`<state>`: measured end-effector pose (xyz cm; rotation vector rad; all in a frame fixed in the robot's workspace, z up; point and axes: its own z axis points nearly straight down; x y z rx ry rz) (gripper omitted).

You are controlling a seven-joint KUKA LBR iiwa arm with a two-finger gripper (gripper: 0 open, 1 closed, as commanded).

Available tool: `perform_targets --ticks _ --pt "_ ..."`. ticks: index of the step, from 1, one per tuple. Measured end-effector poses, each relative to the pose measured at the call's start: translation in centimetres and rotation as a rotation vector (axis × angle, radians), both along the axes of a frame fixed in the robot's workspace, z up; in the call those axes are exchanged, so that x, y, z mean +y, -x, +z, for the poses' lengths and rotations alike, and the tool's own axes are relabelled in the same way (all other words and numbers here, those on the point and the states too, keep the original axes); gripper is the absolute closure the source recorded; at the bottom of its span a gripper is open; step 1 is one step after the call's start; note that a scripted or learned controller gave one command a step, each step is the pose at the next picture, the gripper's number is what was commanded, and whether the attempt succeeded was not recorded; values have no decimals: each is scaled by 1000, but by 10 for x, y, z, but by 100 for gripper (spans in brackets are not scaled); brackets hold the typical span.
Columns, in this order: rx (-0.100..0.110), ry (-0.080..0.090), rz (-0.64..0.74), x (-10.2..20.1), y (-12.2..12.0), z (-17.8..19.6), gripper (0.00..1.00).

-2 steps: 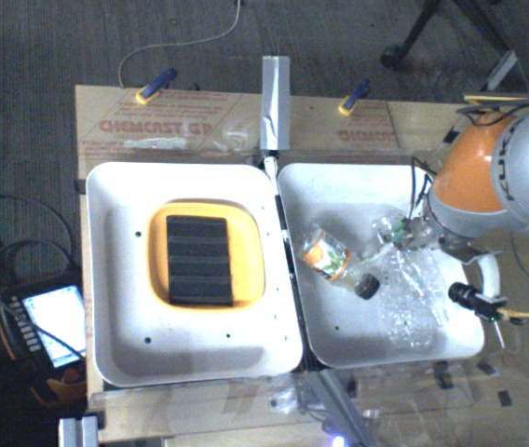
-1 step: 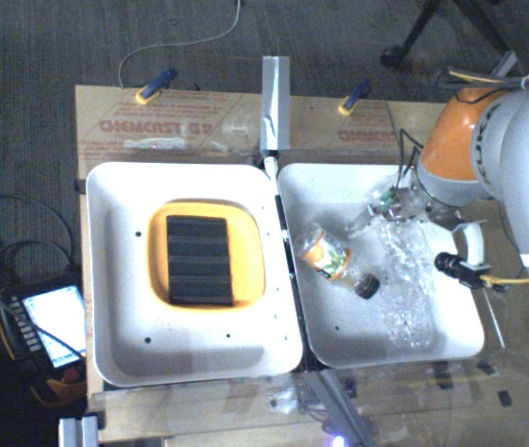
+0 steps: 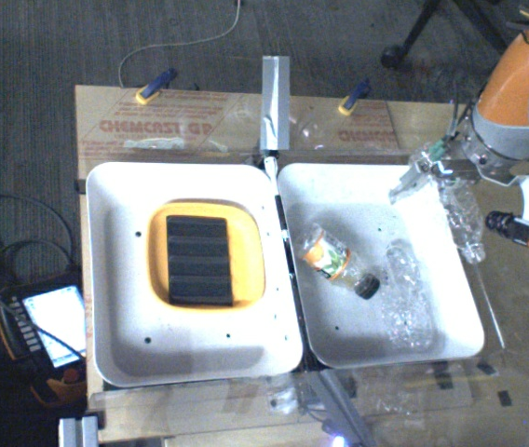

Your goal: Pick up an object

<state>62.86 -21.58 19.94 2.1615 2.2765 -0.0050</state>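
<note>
Cardboard on the worktop (image 3: 199, 124) reads "CHEMCAST GP"; whether the fingers (image 3: 432, 170) are released or clenched, I cannot tell.

The yellow tray (image 3: 207, 256) with a black ribbed insert lies flat in the middle of the left bin (image 3: 115, 198), squarish with rounded corners, its ribs running across. In the right bin (image 3: 339, 343) a small bottle (image 3: 336, 263) lies on its side near the bin's left-centre, slanting from upper left to lower right; it has an orange and green label and a dark cap at its lower right end. Just right of the cap lies a clear plastic piece (image 3: 406, 296), crinkled and see-through, stretching down toward the bin's lower right corner. Another clear plastic piece (image 3: 462, 217) stands at the bin's upper right rim.
</note>
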Motion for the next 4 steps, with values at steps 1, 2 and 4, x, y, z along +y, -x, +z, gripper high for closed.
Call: perform_targets --ticks 1,2,4 --pt "2 -6 148 -5 47 -80 0" --pt "-9 3 295 6 57 -108 0" --pt "-2 -3 349 87 25 6 100"
